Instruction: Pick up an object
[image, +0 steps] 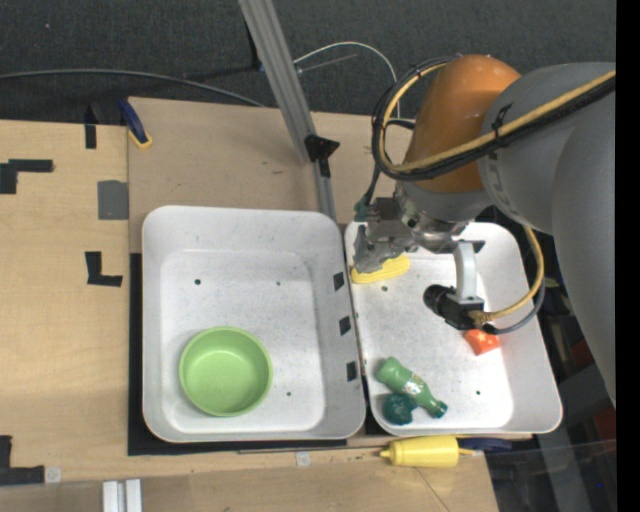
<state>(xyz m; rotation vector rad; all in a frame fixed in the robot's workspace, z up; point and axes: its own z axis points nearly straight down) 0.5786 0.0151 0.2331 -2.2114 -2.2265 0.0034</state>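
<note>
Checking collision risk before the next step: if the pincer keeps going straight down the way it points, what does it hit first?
Most likely the yellow object at the right bin's upper left corner. The pincer points down right over it and overlaps it in the camera view. Whether it already touches can't be judged from this slant.

The arm's gripper (378, 255) hangs over a yellow object (384, 270) in the right bin (520, 400), near a green bottle (410, 384); a green bowl (226, 370) sits in the left bin (240, 240)

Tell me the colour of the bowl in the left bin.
Light green. The bowl shows plainly in the camera view, sitting in the near corner of the left bin.
</note>
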